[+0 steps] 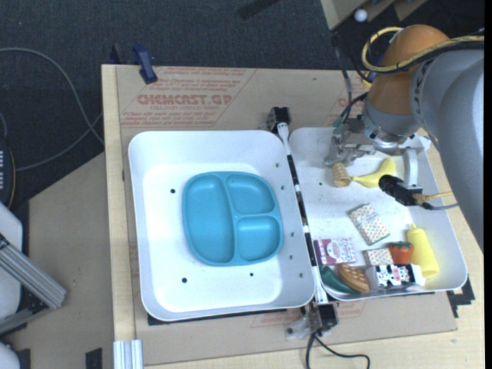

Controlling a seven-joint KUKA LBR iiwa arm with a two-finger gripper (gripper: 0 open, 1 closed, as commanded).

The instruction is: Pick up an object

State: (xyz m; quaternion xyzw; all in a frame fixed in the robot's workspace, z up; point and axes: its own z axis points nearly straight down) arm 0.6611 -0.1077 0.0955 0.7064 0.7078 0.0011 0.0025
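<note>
Toward the back of the right-hand bin (327, 210), flat on the white floor: a small tan cork (340, 177), lying on its side. Just beside it on the view's right, a yellow banana (374, 178), end pointing at the cork; touching or narrowly apart, cannot tell. Directly behind and above the cork, the gripper (339, 154), pointing down, tip close over the cork. Jaws apart or together: cannot tell from this slant. Above the gripper, the orange band (400, 68) and then the grey arm (453, 91), reaching in from the right edge.

Farther forward in the same bin, well apart from the cork: a small patterned packet (369, 223), tilted. Nearer the front, crowded together: a pink and white carton (336, 250), a brown bun (354, 277) at the front wall, a black and white box (390, 277), a small red thing (400, 250) too blurred to name, and a yellow bottle (423, 254) along the right wall.

Across the divide, in the left-hand bin (154, 229): a blue divided plate (231, 217), roughly central. Under both bins, a pale bench (184, 98) with red lettering at the back.
</note>
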